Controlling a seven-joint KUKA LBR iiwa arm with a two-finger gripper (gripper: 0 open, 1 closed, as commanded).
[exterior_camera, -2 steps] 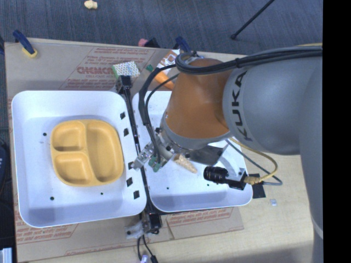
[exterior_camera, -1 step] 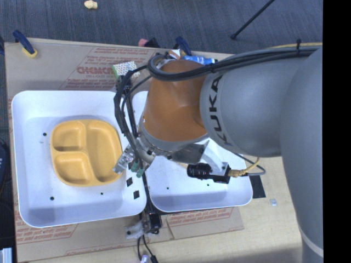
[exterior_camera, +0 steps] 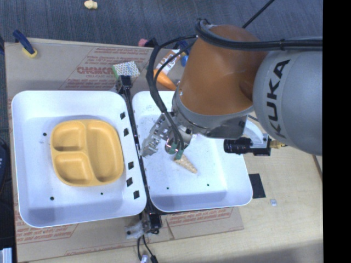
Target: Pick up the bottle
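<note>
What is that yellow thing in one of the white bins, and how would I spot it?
Start at the left white bin, the one away from the arm. In its middle lies a yellow plate with rounded corners, split into three compartments. The small tan cone in the right white bin is far smaller and has no compartments.

The hand [exterior_camera: 156, 141] hangs low inside the right bin [exterior_camera: 219, 193], near its left wall. A small tan cone-shaped item [exterior_camera: 186, 163] lies just beside it. In the left bin [exterior_camera: 27, 201] sits a yellow divided tray [exterior_camera: 86, 152].
</note>
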